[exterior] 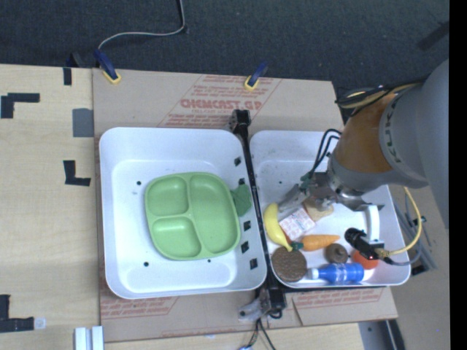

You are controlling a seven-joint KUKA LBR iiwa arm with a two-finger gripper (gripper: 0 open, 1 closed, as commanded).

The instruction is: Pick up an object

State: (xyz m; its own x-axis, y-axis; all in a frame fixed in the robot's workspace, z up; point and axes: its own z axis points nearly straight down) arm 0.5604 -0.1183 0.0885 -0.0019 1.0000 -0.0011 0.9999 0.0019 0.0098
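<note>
the claw (315, 195) hangs low in the right bin (281, 152) just above a packet (297, 225), beside the banana (275, 225); whether it's wide or narrow, can't tell.

Grey arm (427, 130) w/ orange band (365, 141), black cables (325, 148) nr wrist

cardboard sheet (219, 100) (yellow clamps (255, 79))
</note>
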